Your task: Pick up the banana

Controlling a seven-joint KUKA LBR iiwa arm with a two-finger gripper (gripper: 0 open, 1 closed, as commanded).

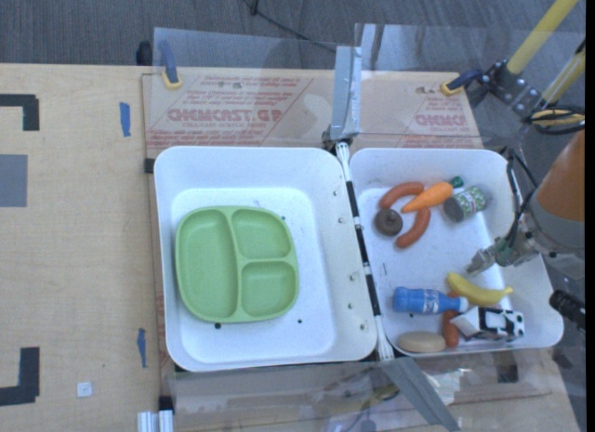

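Observation:
The yellow banana (pixel 477 287) lies in the right bin (pixel 372 172), near its right front corner, between a blue bottle (pixel 423 301) and a black-and-white toy (pixel 498 323). My gripper (pixel 494 256) hangs just above and a little behind the banana's right half, close to the bin's right wall. Nothing shows in its grasp. The grey arm with its orange band (pixel 567 189) comes in from the right edge.
The right bin also holds two orange-red sausages (pixel 401 194), a carrot (pixel 429 197), a small can (pixel 468 201), a brown donut (pixel 389 222) and a tan roll (pixel 421 342). A green divided plate (pixel 237 264) sits in the left bin (pixel 177 189).

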